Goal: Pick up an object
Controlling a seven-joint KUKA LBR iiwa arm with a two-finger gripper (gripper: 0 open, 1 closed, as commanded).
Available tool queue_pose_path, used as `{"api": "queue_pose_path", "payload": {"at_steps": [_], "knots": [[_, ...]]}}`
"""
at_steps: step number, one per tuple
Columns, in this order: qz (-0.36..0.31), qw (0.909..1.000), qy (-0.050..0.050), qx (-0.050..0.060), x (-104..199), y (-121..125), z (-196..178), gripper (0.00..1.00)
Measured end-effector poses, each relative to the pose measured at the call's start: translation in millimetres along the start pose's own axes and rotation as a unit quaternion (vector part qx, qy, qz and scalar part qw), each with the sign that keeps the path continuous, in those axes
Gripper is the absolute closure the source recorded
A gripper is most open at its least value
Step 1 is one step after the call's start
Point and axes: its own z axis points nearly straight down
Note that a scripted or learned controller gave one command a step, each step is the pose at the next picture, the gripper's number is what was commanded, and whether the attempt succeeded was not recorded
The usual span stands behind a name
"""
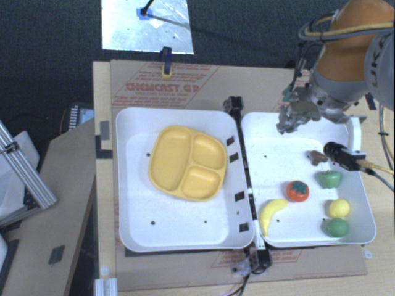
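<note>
A cardboard sheet (185,82) printed with red lettering covers the bench, and on it sit two shallow white bins side by side, joined by a black strip. The left bin (133,227) holds a yellow divided plate (187,162). The right bin (364,227) holds, toward its near side, a banana (272,214), a tomato (297,190), a green pepper (329,179), a lemon (338,208) and a green ball (336,227), with a small brown item (317,158) just above the pepper. The gripper (289,123) hangs over the right bin's far edge, well apart from the fruit; whether it is wide or narrow cannot be told. Beyond the cardboard, dark carpet carries a shiny square sheet (147,17).
</note>
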Motion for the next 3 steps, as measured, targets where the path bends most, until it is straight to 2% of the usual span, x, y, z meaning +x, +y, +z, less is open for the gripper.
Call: {"api": "queue_pose_path", "payload": {"at_steps": [1,3], "knots": [[0.001,1.0,0.0,0.0,42.9,-2.4,5.1,1.0],[0.0,1.0,0.0,0.0,150.3,-12.8,6.1,1.0]]}}
